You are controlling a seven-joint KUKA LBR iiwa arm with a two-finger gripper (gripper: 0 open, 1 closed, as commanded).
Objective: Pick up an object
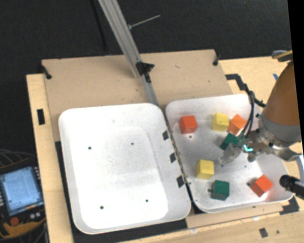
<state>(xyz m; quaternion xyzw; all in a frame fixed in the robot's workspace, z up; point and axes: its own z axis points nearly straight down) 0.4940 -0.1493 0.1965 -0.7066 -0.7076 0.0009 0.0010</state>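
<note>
Green block (231,140) sits tilted under the claw (226,152), long axis unclear; whether the claw grips it, I cannot tell

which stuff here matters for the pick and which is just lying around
For the job: end effector; right bin with orange blocks, yellow blocks, green blocks.
Just there: left bin; handheld screen; metal rail.

left bin (119,165): open floor | right bin (194,111): blocks scattered, narrow gaps between
</note>
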